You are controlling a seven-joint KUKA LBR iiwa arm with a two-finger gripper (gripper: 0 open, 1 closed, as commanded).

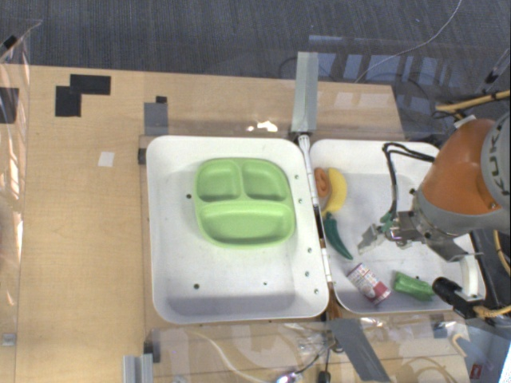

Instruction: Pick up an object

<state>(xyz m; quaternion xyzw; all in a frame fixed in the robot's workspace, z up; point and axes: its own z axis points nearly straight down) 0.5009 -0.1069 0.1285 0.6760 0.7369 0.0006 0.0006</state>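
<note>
Camera view, looking down on the bench: the left bin point(172, 294) holds a green divided plate point(243, 201) lying flat near its middle. The right bin point(363, 166) carries the loose objects. A yellow banana point(338, 190) lies by its left wall, touching an orange piece point(322, 183) beside it, and a dark green pepper point(336, 238) lies just below them. Near the front wall sit a small can with a red label point(368, 282) and, to its right, a green cylinder point(413, 285). The arm point(467, 178) reaches in from the right, and its gripper point(372, 238) hangs over the bin's floor between the pepper and the can, fingers spread apart with nothing between them.
</note>
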